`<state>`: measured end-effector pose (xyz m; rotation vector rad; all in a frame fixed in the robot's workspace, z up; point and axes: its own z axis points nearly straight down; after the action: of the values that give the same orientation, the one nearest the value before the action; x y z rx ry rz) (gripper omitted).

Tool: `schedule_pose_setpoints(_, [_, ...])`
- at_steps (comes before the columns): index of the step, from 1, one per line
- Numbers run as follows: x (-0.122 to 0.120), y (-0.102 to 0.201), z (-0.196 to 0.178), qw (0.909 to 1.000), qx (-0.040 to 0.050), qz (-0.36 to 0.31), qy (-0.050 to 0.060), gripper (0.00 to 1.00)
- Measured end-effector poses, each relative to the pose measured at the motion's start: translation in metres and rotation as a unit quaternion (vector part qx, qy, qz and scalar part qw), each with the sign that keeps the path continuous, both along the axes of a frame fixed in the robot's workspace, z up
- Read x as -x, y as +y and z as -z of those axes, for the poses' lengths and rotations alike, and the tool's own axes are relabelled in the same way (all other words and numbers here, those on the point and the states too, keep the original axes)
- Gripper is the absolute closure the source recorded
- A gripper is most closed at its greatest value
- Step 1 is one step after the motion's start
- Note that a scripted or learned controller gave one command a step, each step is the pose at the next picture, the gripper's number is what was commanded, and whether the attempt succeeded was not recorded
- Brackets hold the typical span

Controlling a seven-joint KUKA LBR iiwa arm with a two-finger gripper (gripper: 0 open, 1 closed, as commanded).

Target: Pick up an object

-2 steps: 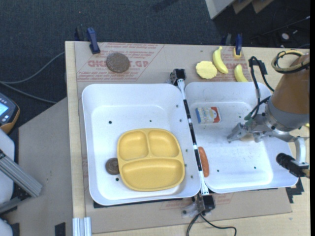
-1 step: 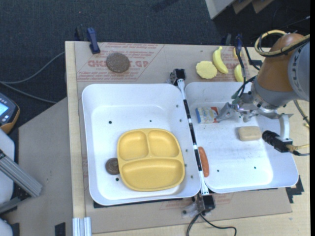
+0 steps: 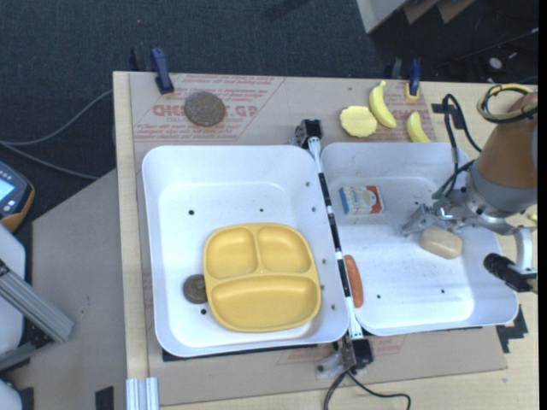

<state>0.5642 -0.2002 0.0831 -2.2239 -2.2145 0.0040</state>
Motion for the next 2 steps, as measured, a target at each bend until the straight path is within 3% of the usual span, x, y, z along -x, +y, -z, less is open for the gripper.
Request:
schedule_pose_setpoints(1, [-0.101, 0.035, -0.003, 1.0000, 0.0009, -0.006, -0.007, 0.00])
schedule_pose_setpoints(2, [-0.024, -0.004, -0.017, 1.0000, -0.0005, 0.000, 0.001, 0.00])
